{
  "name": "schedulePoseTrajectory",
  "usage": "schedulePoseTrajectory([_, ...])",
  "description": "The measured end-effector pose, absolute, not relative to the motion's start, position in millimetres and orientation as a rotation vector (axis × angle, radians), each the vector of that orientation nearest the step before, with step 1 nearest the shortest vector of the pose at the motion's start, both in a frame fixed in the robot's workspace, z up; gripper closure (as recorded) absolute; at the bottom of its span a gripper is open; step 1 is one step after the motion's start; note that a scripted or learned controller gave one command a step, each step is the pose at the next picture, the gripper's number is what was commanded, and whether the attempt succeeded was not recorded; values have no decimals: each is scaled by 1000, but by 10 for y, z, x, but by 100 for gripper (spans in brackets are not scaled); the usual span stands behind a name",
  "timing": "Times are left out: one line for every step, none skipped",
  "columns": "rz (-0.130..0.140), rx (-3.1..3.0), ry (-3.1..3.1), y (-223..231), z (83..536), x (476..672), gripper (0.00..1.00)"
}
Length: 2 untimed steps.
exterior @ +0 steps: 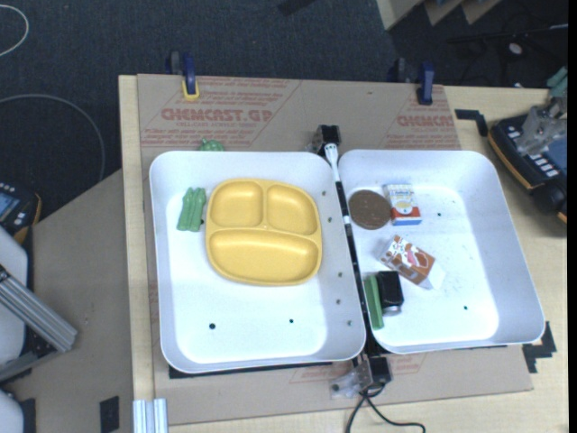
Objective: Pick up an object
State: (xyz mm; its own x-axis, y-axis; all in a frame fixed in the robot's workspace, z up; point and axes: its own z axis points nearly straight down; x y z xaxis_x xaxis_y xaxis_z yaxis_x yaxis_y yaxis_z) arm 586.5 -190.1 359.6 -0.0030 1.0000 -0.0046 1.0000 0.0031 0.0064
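The right bin [487, 242] holds a brown round disc [370, 209], a small white and red box [402, 203], a brown snack packet [410, 261], a black block [389, 291] and a green stick [372, 302] along its left wall. In the left bin [243, 332] lies a yellow divided plate [264, 231] with a green bean-like toy [191, 209] to its left.
Both bins rest on a brown board [270, 115] clamped at the back by two blue clamps [187, 72]. A small green item [211, 146] lies on the board behind the left bin. Dark equipment [532, 147] sits at the right edge, cables at the front.
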Motion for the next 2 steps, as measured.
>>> schedulePoseTrajectory([-8,2231,2222,-2255,2697,5825,100])
schedulePoseTrajectory([-5,2225,2231,-2143,1815,6089,100])
